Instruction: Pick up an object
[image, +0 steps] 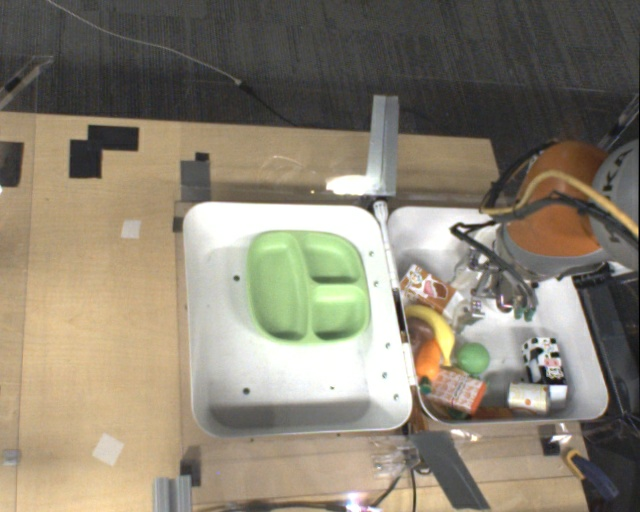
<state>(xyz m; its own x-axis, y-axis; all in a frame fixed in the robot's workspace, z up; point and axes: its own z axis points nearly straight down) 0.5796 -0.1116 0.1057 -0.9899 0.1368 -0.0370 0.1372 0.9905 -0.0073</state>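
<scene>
The tool (492, 292) hangs low over the right bin (580, 330); whether it is wide or narrow I cannot tell. The nearest candidates lie at its seven to eight o'clock: the snack packet (427, 287) and, just below it, the banana (433, 328), long axis running eleven to five.

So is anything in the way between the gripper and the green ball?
Nothing visible. The gripper hangs in the right bin, above the ball; bare bin floor lies between them. The banana sits beside the ball.
</scene>
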